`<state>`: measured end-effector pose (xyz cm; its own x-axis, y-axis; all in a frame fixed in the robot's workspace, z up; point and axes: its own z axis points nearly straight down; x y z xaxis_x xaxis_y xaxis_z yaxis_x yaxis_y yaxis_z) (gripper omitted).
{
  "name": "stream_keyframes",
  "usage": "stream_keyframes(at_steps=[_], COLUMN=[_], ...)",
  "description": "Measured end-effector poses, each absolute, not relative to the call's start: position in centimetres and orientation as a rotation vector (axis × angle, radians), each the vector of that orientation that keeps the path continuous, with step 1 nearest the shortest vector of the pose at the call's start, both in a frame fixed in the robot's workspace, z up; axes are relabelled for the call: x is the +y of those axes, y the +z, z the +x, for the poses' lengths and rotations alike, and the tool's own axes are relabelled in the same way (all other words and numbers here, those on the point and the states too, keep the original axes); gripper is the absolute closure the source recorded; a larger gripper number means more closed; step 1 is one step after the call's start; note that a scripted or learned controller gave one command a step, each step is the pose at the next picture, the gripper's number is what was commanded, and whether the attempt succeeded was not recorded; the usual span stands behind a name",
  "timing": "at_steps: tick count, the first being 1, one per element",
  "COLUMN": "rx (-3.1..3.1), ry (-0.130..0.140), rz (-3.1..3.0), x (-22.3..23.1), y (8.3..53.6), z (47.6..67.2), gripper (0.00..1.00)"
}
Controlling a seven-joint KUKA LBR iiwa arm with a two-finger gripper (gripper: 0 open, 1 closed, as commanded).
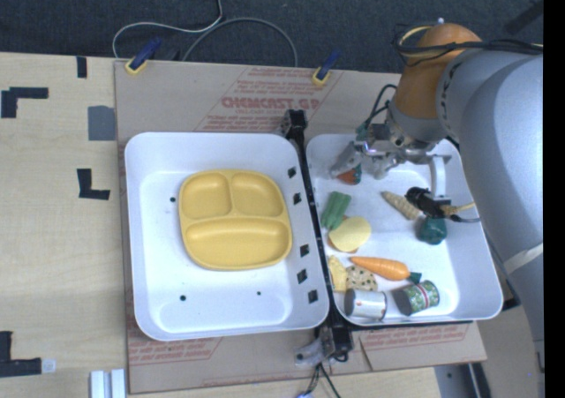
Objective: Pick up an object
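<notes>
My gripper [362, 164] hangs low over the back left corner of the right bin [481, 286]. Its two metal fingers [343, 161] are spread apart, so it is open. A small red-orange object [351, 176] lies just below the left finger, touching or nearly touching it; nothing is held between the fingers. In front of the gripper lie a green piece [335, 209], a round pale yellow object [350, 233] and an orange carrot [380, 267]. A beige corn-like piece [401, 203] and a teal object [433, 229] lie to the right.
The left bin [150, 299] holds a yellow divided plate [236, 218]. At the right bin's front sit a silver can [365, 304], a green can [418, 296] and a holed yellow piece [351, 278]. A black divider [305, 211] runs between the bins.
</notes>
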<state>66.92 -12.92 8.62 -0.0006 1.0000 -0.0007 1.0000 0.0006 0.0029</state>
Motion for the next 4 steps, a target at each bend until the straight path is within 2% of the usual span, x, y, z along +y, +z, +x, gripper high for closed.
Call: stream_keyframes(at_steps=[1,2,3,4], rx=[2.223,2.220,2.221,2.217], ry=[0.000,0.002,-0.008,0.003], rz=[2.216,2.219,2.215,2.220], x=[-10.1,-13.1,-9.7,-14.7], y=[8.6,8.6,8.6,8.7], z=[66.9,66.9,66.8,66.9], gripper=[0.00,0.00,0.00,0.00])
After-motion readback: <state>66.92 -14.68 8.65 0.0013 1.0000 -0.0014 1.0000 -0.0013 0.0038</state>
